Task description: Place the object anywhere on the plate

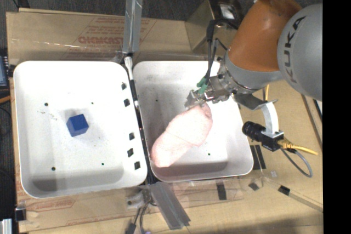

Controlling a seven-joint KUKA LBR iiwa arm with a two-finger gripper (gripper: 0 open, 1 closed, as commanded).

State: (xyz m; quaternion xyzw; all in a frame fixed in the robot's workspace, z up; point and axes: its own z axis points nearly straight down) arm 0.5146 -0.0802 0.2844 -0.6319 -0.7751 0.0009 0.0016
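A small blue cube (78,124) sits on the floor of the left bin (33,79), left of its middle. A pale pink oblong thing (181,137), perhaps the plate, lies slantwise in the right bin (164,76), running from the front left up toward the middle. My gripper (201,100) hangs over the pink thing's upper right end, at or just above its edge. The wrist hides whether it touches or holds that end. The cube is far to the gripper's left, in the other bin.
The grey and orange arm (269,35) covers the right bin's back right corner. A divider with black clips (131,118) separates the bins. Cardboard (71,35) lies behind the left bin.
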